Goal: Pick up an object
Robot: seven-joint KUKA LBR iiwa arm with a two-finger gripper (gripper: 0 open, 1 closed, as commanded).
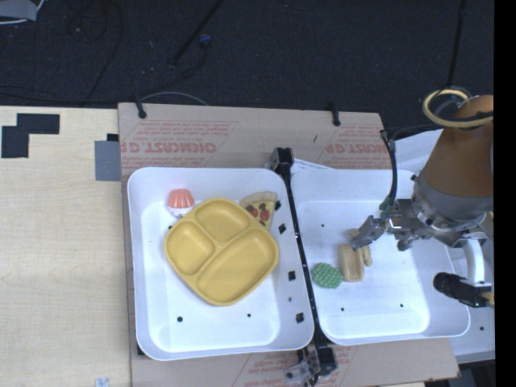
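Two white bins sat side by side. Left bin (153, 313): a glossy yellow three-part tray (222, 250), a pink cupcake toy (180, 201) beside it, and a pizza-slice toy (260, 206) tucked at its far edge. Right bin (403, 313): a tan, bread-like block (351, 264) touching a round, green, textured piece (326, 276). The gripper (364, 234) hung just over the block, probably lined up to grasp it; whether its fingers were open or closed could not be told. Nothing was visibly held.
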